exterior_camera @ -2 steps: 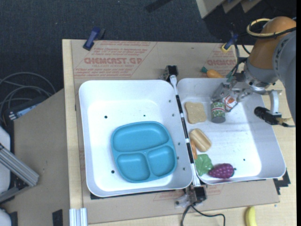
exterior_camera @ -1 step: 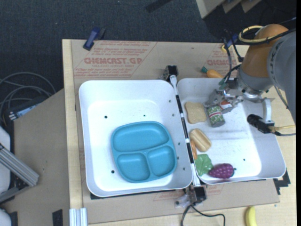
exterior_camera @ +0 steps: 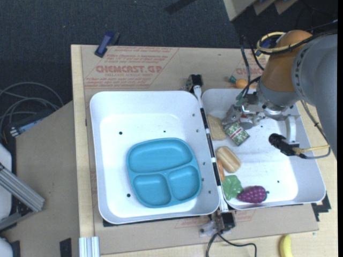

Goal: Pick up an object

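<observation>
Over the right bin (exterior_camera: 306,182), near its far left corner, the pincer (exterior_camera: 242,118) is seen lowered from the grey arm (exterior_camera: 317,68), whose orange band (exterior_camera: 280,63) is turned towards the camera. Whether the pincer is released or clenched cannot be told from this angle. A small green-and-white packet (exterior_camera: 237,135) is found just below the pincer in the view. It seems to touch the pincer's tip, but a grasp on it cannot be confirmed.

A flat tan piece (exterior_camera: 214,126) is laid against the bin's left wall, beside the packet. Nearer the camera, a tan bread roll (exterior_camera: 229,158) is placed close to the same wall. A green leafy item (exterior_camera: 232,186) and a bunch of purple grapes (exterior_camera: 253,194) are set side by side at the near edge, touching or nearly so.

The left bin (exterior_camera: 107,122) is occupied by a blue divided tray (exterior_camera: 161,170), which is shifted towards the near right corner.

On the counter (exterior_camera: 134,63), a small blue object (exterior_camera: 106,44) is seen at the far left corner, and a yellow thing (exterior_camera: 285,245) is partly shown at the near right edge, well apart from both bins.
</observation>
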`<state>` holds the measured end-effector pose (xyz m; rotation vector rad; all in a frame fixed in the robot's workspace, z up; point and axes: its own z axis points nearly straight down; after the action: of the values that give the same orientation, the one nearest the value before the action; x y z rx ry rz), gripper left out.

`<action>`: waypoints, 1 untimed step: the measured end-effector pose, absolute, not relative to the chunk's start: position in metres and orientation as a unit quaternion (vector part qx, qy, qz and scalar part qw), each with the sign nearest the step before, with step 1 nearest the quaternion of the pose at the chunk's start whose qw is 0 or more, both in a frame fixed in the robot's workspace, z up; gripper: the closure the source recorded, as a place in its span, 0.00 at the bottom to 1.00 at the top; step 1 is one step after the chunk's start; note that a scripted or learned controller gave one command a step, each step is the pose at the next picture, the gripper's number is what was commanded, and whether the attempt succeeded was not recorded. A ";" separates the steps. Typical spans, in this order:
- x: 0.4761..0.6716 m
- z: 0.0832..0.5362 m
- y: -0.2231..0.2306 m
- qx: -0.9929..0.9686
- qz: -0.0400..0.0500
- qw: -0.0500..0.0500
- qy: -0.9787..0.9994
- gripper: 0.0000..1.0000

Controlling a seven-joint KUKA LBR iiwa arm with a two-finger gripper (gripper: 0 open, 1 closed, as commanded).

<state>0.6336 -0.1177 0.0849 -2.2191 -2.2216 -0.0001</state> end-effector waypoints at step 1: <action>0.614 0.085 -0.093 -0.707 0.000 0.001 -0.707 0.00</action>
<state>0.6144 -0.0932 0.0847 -2.2202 -2.2211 0.0003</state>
